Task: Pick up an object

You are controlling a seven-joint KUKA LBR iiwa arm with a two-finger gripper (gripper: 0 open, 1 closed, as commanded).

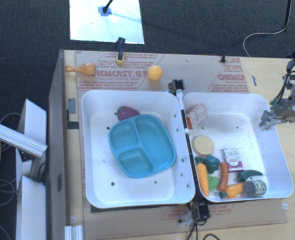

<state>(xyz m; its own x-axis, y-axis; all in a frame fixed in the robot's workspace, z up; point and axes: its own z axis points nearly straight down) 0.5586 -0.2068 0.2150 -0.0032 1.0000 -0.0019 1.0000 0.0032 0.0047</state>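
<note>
My gripper (268, 119) hangs over the right rim of the right bin (267, 149), near its far right corner, apart from all the objects. The objects lie in the near half of that bin: a cream round disc (203, 145), a small red and white carton (232, 159), a carrot (202, 179), a dark green pepper (249, 174), a tin can (258, 187) and green pieces (210, 162). A pinkish box (196, 114) leans at the bin's far left corner.
The left bin (100, 184) holds a blue divided plate (141, 145) and a purple item (127, 112) behind it. On the bench behind the bins lie an orange ball (154, 73) and a tan wooden piece (82, 70). A black divider bar (185, 134) runs between the bins.
</note>
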